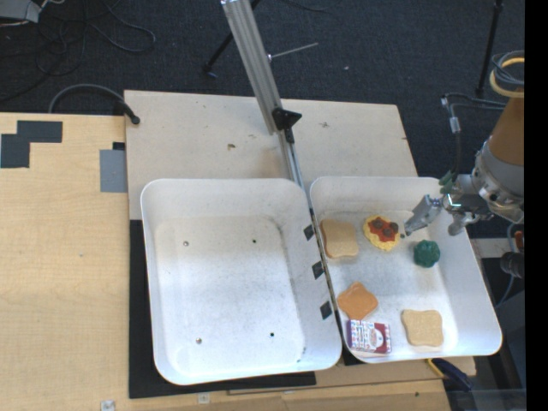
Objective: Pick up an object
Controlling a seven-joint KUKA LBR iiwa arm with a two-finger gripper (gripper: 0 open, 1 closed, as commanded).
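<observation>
The right bin (479, 311) holds several toy foods. A tan bread slice (340, 239) lies near its left wall, with a yellow and red pizza piece (382, 232) just right of it. A dark green lump (426, 253) sits near the right wall. Lower down lie an orange slice (357, 301), a pale bread slice (423, 328) and a red and white packet (369, 336). My gripper (439, 213) hangs over the bin's upper right part, above and between the pizza piece and the green lump. Its two fingers stand apart with nothing between them.
The left bin (163, 229) lies beside the right one, with black clips (314, 268) along their shared wall. A slanted aluminium post (257, 67) rises behind the bins. The wooden bench top (60, 255) stretches away to the left.
</observation>
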